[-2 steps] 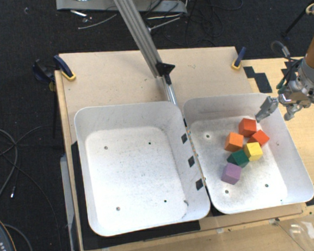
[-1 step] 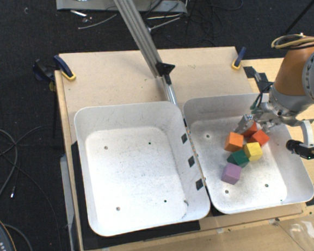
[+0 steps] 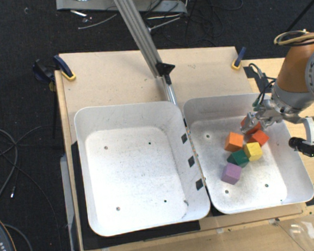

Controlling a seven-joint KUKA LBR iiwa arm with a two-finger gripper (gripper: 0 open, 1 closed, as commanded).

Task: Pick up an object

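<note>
Several small blocks lie clustered in the right bin (image 3: pixel 293 189): an orange block (image 3: pixel 235 141), a red block (image 3: pixel 259 137), a yellow block (image 3: pixel 253 151), a green block (image 3: pixel 238 158) and a purple block (image 3: pixel 231 173). The arm reaches in from the right, and my gripper (image 3: pixel 253 121) hangs low over the upper right of the cluster, just above the red block and right of the orange one. Its tip is partly hidden by the wrist.
The left bin (image 3: pixel 88 155) stands beside the right one, with a shared rim (image 3: pixel 190 146) between them. A slanted metal pole (image 3: pixel 144 38) rises from the back of the bench. Clamps (image 3: pixel 63 67) sit at the bench's far corners.
</note>
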